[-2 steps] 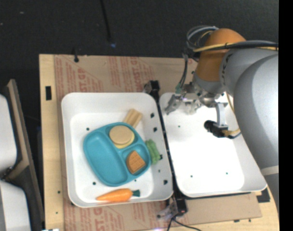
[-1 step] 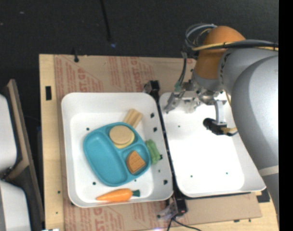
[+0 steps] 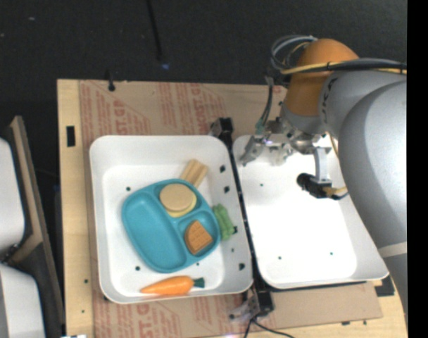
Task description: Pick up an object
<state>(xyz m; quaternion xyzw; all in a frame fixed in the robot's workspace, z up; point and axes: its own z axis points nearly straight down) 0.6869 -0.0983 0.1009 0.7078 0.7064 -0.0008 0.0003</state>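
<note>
My gripper [image 3: 258,146] hangs over the far left corner of the right bin [image 3: 305,252], close to the wall shared with the left bin [image 3: 105,189]. Nothing shows beneath it but white bin floor. In the left bin lies a blue divided tray [image 3: 147,234]. A round tan biscuit [image 3: 179,198] and a brown toast-like piece [image 3: 198,236] rest on the tray. A pale wooden block [image 3: 194,171] leans at the tray's far edge. A green piece [image 3: 223,222] lies against its right side. An orange carrot [image 3: 173,285] lies along the near wall.
The grey arm [image 3: 369,139] with its orange band [image 3: 316,76] covers the right bin's far right side. A black clip [image 3: 222,127] sits at the far end of the divide between the bins. Brown cardboard [image 3: 165,108] lies under both bins.
</note>
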